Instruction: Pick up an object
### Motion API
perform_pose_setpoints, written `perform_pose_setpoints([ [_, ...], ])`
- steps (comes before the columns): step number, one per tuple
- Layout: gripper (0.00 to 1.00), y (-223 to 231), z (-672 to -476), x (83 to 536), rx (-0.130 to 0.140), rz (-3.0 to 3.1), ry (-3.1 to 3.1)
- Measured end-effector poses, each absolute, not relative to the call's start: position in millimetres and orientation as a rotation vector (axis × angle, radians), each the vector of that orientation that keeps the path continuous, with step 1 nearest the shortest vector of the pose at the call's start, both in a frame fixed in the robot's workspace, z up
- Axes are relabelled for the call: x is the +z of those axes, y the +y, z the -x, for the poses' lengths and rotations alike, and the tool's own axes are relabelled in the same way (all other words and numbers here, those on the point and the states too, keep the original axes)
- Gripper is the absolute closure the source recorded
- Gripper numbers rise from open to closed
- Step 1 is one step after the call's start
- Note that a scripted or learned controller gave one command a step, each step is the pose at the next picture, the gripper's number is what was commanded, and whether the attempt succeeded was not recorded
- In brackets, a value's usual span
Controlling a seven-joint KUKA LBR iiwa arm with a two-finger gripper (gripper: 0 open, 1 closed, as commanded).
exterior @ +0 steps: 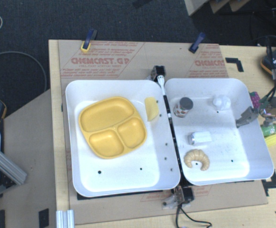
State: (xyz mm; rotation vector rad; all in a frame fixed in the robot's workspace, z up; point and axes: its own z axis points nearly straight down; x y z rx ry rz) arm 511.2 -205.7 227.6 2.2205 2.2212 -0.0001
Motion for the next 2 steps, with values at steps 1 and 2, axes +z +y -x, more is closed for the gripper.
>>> perform_pose_setpoints([
  [1, 1.0, -206, -511.9, 239, 0.002, -2.217, 2.22],
  [2, 1.0, -140, -497.7, 204, -0.001, -2.22, 2.233],
])
